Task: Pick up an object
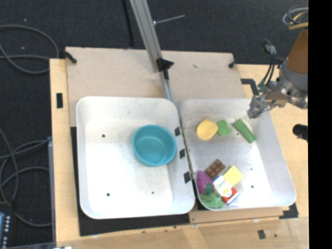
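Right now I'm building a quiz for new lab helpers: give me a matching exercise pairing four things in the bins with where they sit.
Things:
1. blue bowl
2. yellow lemon-shaped toy
3. green stick
4. brown chocolate-bar toy

Places:
A. right bin, far side, nearest the gripper
B. left bin, near its middle
C. right bin, in the near pile
D. right bin, far side, close to the divider

Pairs: 1-B, 2-D, 3-A, 4-C

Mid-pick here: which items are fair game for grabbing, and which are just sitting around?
In play:
gripper
green block
yellow lemon
chocolate bar
corner pile

Lying about:
blue bowl
metal pole
cables
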Controlling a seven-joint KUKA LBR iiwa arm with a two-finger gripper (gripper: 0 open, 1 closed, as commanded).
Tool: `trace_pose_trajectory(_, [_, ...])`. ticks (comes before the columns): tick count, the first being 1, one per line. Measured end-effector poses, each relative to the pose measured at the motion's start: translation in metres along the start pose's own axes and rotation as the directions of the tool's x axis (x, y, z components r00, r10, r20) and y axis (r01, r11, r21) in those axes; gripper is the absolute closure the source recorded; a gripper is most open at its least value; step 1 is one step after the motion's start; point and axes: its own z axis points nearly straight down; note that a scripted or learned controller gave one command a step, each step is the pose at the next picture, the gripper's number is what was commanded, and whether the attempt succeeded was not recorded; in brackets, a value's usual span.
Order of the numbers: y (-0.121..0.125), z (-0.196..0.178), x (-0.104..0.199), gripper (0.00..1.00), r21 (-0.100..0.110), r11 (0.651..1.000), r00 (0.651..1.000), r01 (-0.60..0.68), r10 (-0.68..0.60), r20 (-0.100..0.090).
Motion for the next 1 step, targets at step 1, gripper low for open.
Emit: trace_pose_trajectory(1, [-0.0026, 0.0047, 0.0430, 1.00, 0.004, 1.000, 1.000, 0.003, -0.003, 0.000])
